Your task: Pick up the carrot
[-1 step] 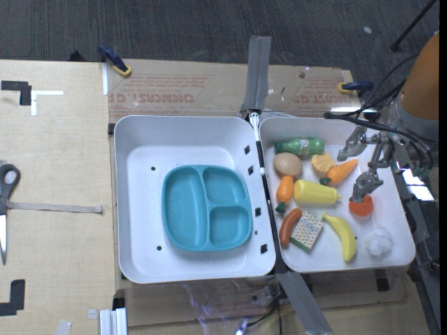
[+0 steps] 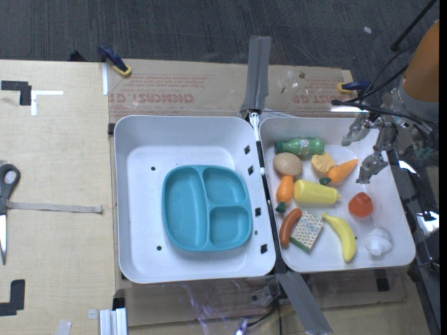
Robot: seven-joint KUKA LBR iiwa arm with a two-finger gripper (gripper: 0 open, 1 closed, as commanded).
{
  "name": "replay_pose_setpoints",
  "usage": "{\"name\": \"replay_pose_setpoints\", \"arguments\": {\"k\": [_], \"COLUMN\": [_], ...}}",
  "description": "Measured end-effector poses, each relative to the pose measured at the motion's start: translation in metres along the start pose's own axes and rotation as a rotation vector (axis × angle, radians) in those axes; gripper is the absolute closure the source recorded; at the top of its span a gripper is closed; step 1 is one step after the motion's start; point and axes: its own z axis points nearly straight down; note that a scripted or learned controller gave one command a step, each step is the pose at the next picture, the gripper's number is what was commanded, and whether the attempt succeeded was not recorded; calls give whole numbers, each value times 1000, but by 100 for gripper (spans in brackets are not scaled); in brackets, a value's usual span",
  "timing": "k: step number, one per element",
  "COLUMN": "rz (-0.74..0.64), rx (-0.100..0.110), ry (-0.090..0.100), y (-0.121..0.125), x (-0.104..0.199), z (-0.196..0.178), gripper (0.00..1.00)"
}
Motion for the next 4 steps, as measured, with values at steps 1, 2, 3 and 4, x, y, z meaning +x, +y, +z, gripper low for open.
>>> {"name": "replay_pose_setpoints", "arguments": {"k": [1,2,3,4], "rz": [-41,228,224,225], "rx": [0,-1,1,1], "ry": [0,1,-5,-5], "y": [8,31,31,31], "x": [-30,11,9,9], "z": [96,108,96,96], "gripper": [0,0,100,0]}}
